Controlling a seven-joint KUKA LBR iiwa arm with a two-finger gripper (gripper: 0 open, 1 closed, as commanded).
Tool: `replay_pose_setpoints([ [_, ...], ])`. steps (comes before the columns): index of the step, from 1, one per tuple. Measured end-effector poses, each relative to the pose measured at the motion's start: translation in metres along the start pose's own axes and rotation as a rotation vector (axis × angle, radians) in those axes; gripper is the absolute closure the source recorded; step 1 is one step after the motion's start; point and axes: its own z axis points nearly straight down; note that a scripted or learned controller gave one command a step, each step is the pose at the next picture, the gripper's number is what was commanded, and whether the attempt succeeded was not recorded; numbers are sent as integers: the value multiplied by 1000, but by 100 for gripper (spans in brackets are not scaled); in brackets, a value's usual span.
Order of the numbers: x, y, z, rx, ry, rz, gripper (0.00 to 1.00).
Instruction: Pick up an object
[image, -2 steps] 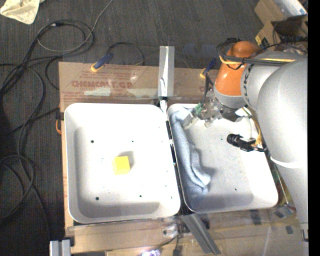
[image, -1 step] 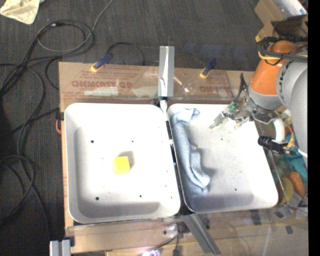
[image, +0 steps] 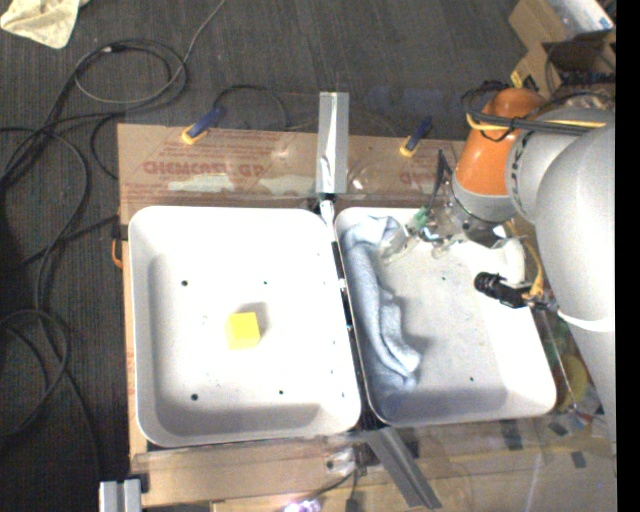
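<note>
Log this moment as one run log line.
tool over right bin, far end | grey cloth along its left wall | yellow block in left bin

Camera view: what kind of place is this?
Probably a robotics lab grasping bench: two white bins on cardboard, loose cables across dark carpet, the arm's hand over a grey cloth, and a yellow block.

Both bins: left bin (image: 150, 300), right bin (image: 500, 370), smooth white plastic, bit shiny. Yellow block (image: 243, 329) looks soft, matt, like foam. Grey cloth (image: 385, 310) soft, wrinkly. Desk (image: 230, 165) top brown cardboard, matt. Arm (image: 580, 220) smooth grey shell, orange band (image: 490, 155) glossy.
</note>
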Motion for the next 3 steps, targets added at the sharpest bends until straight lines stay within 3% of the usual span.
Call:
replay_pose_setpoints([
  [1,-39,-2,-62,7,3,60,0],
  [2,-34,-42,-131,8,4,17,0],
  [3,-78,-15,-130,8,2,-69,0],
])
